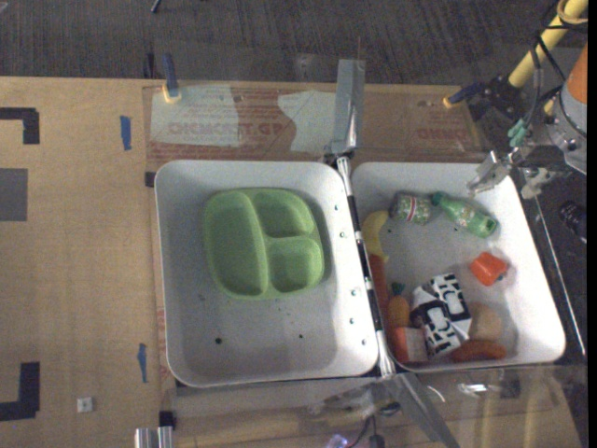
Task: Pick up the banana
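Cardboard [75,278] covers the bench on the left, marked with black corner shapes and short strips of blue tape [125,133], and dark carpeted floor [280,12] runs along the top of the view. Next comes the left bin [187,343], a shallow white tray with a green divided plate [265,242] lying in its upper middle; bare white bin floor lies below the plate and to both of its sides. A metal divider strip [348,110] rises above the seam where the two bins meet.

The right bin [532,278] holds the clutter. The banana [375,232], yellow, lies against the bin's left wall in its upper part, just left of a small can [412,207]. A green bottle [464,215] lies on its side right of the can. Below the banana, along the same wall, sit a red-orange item and a carrot-like piece [398,310]. A black-and-white box [442,312] rests near the bottom, with a brown rounded item [486,324] beside it and an orange piece [489,269] above that. The middle of this bin is open white floor.

At the far right the gripper [506,170] hangs over the right bin's upper right corner, well apart from the banana, with the arm and its cables behind it at the view's edge. Whether its jaws stand wide or narrow cannot be told at this size, and nothing shows between them.
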`<state>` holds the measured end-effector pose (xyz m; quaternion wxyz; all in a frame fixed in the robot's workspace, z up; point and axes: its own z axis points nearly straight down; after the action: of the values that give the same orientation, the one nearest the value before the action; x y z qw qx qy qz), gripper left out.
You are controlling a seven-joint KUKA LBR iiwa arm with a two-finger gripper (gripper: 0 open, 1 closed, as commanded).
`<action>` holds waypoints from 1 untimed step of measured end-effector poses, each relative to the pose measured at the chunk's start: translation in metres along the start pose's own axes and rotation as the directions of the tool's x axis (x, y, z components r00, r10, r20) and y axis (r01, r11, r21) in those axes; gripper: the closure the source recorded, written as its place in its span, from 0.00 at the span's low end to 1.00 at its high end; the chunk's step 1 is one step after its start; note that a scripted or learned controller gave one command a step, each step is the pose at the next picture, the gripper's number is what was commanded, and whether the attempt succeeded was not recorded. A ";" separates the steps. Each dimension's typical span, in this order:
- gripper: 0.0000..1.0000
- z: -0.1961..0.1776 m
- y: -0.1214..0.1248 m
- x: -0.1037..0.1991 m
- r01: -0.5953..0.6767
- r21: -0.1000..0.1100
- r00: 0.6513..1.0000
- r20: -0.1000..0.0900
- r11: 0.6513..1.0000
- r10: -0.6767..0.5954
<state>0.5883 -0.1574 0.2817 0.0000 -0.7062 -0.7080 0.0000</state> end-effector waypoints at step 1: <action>0.00 0.129 -0.038 0.025 -0.320 0.004 0.948 -0.001 0.948 0.320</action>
<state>0.5507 -0.1322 0.1529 0.0017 -0.8115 -0.5844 0.0008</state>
